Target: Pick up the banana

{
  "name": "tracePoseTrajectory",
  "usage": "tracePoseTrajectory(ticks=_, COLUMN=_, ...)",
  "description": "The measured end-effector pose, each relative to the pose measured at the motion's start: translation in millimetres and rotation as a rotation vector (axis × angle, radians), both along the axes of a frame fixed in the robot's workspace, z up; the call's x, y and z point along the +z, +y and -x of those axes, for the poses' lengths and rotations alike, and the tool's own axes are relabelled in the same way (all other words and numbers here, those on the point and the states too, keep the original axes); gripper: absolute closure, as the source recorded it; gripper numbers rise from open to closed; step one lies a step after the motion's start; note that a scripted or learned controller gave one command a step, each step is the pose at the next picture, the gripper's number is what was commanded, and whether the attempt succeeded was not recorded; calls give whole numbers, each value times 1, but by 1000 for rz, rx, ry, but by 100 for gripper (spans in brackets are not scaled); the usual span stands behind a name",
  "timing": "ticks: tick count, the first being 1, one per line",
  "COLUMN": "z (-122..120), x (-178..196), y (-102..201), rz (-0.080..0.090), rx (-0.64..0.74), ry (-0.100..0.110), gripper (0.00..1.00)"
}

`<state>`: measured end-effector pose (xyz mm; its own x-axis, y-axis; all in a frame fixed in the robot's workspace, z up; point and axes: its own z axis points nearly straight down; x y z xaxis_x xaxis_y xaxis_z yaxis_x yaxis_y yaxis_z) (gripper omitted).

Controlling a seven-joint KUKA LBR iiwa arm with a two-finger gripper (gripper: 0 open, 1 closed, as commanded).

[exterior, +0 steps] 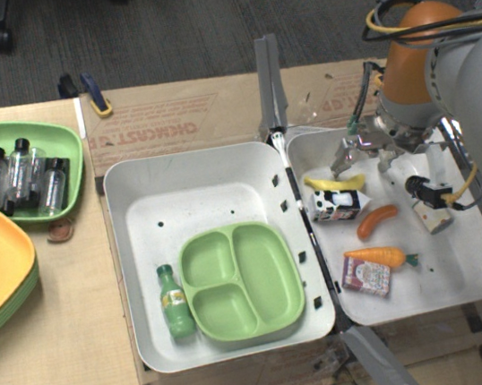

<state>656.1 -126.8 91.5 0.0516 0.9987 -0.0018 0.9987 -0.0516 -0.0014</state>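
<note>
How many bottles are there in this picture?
5, by my count. One green bottle lies in the left bin, beside the divided tray. Four dark-capped bottles sit in the green dish at far left; more may be hidden there.

Dark grey carpet floor [177, 16], chair castor [1, 36] (top left), brown cardboard-topped bench [174, 116], even overhead light

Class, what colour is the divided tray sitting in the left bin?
Light green; the divided tray shows clearly in the camera view.

Grey arm [478, 95], orange band [412, 56] above the wrist, looped yellow and black cables [385, 15], metal end effector [364, 157]
</note>
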Motion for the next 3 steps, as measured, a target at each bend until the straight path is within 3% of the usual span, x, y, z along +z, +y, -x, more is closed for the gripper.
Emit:
tracePoseTrajectory(ticks=1, z=0, x=9, y=0, rz=2, rx=3, ry=0, gripper=100)
tracePoseTrajectory(ticks=2, z=-2, x=39, y=-27, rz=1, rx=-412, ry=-1, gripper=100)
tracePoseTrajectory(ticks=3, z=-3, x=69, y=-48, rz=1, rx=-619, ry=-1, gripper=100)
